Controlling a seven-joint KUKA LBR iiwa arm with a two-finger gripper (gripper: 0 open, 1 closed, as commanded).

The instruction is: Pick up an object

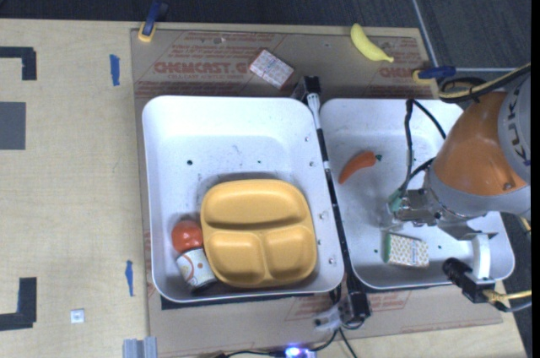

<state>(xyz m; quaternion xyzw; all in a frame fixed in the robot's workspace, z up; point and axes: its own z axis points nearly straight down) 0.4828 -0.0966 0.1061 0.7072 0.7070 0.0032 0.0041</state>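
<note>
Nothing looks lifted yet: the gripper (407, 217) hangs low in the right bin (363, 116) just above a green-edged packet (406, 250), its grip state untellable, the pickup remaining

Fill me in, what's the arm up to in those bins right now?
The KUKA arm is reaching into the right bin, with its gripper low over the floor just above a small patterned packet. Nothing is visibly held. An orange carrot toy lies farther back in that bin. The left bin holds a yellow divided tray, with an orange-red ball and a small white cup beside it.
</note>
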